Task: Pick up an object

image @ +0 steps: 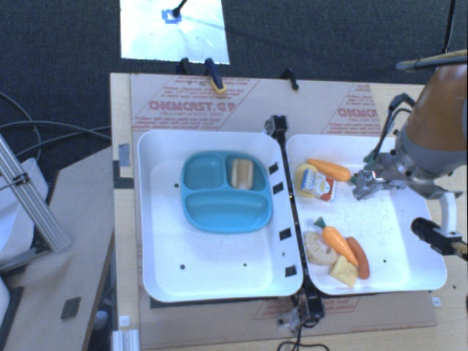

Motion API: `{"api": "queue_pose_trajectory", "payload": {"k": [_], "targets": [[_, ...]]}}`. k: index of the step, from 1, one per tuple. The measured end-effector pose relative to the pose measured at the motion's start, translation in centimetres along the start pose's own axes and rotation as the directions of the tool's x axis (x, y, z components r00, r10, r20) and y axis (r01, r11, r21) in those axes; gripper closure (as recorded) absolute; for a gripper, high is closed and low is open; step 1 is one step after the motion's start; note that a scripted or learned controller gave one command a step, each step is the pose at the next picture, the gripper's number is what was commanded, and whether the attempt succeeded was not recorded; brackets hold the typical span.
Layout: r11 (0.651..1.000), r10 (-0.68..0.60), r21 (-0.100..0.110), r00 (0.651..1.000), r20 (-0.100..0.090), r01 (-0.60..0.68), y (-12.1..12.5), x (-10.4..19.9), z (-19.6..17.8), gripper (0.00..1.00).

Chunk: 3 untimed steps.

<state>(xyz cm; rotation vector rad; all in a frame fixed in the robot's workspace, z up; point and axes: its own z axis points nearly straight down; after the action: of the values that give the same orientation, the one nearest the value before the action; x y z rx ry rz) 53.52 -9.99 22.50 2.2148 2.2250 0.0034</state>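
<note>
The left bin (157, 218) carries a blue divided plate (223, 210) near its middle, nearer the far edge. A small tan bread-like piece (242, 172) sits in the plate's far right compartment; the other compartments appear bare. This side reads as a receiving area.

A black divider (287, 203) with clips joins the two bins along their shared edge, presumably to keep them from shifting.

The right bin (409, 247) holds the loose toy food, so the task's object is judged to be among these. Near the far left corner lies a yellow-and-red packet-like item (315, 182), with an orange carrot (330, 170) touching its far side. Toward the near edge sits a cluster: a pale round biscuit-like piece (318, 248), a second carrot (338, 243) lying across it, a red sausage-like piece (359, 257) just beside that, and a yellow wedge (343, 270) at the near end. The crowding would make a clean single grasp there harder.

The gripper (363, 184) hangs low over the right bin's far half, just right of the far carrot and packet, so those are judged the likeliest targets. Nothing is visible between its fingers. Whether they are spread or pressed together cannot be told at this resolution.
</note>
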Motion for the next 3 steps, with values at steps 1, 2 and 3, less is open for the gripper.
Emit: {"api": "queue_pose_trajectory", "payload": {"k": [1, 2, 3], "targets": [[1.0, -0.006, 0.0, 1.0, -0.002, 0.006, 1.3, 5.2, -0.8, 1.0], [1.0, -0.005, 0.0, 1.0, -0.001, 0.005, 4.3, 10.6, 0.0, 1.0], [1.0, -0.006, -0.001, 1.0, -0.002, 0.006, 6.4, 16.3, -0.9, 1.0]]}}
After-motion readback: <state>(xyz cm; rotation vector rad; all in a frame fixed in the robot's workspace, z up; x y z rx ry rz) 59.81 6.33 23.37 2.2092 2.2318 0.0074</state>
